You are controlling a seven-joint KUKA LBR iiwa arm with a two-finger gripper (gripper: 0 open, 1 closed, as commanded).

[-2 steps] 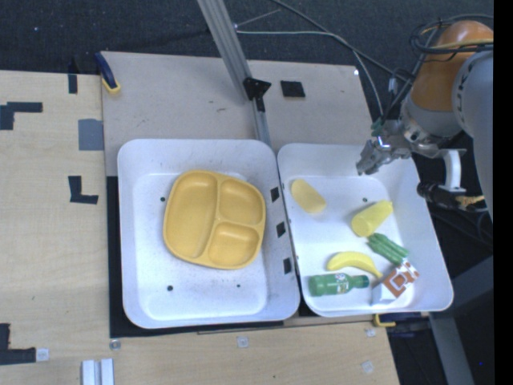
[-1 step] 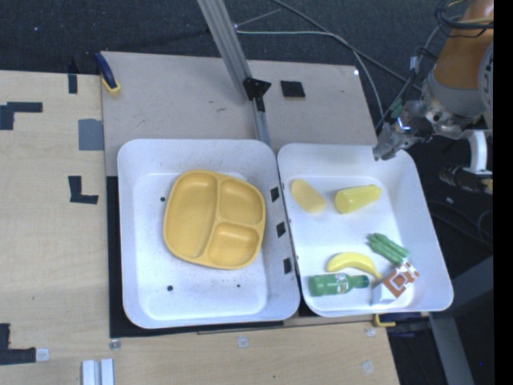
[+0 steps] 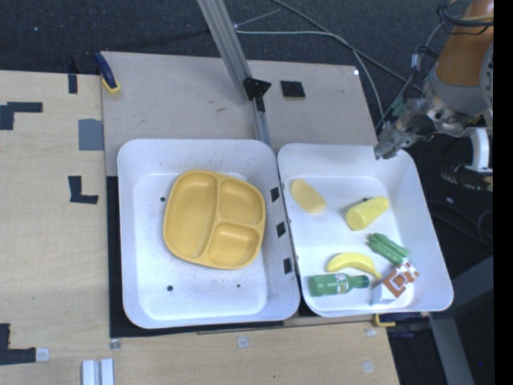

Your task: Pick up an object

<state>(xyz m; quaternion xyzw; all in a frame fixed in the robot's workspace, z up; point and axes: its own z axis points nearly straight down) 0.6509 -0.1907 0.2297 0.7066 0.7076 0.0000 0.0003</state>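
Observation:
The right bin [image 3: 417, 184] holds several small items: a pale yellow rounded piece [image 3: 308, 196], a yellow block [image 3: 367, 212], a green vegetable [image 3: 388, 248], a banana [image 3: 353, 262], a green bottle [image 3: 337, 283] lying on its side and a red-and-white packet [image 3: 399, 281]. My gripper [image 3: 386, 147] hangs above the bin's far right corner, apart from all of them, with nothing seen in it. Its fingers are too small and dark to read.
The left bin [image 3: 136, 215] carries a yellow divided tray [image 3: 215, 218]. A slanted metal pole [image 3: 228, 42] rises behind the bins. Cables [image 3: 321, 30] run across the dark floor at the back. The grey arm with its orange band [image 3: 465, 50] enters from the upper right.

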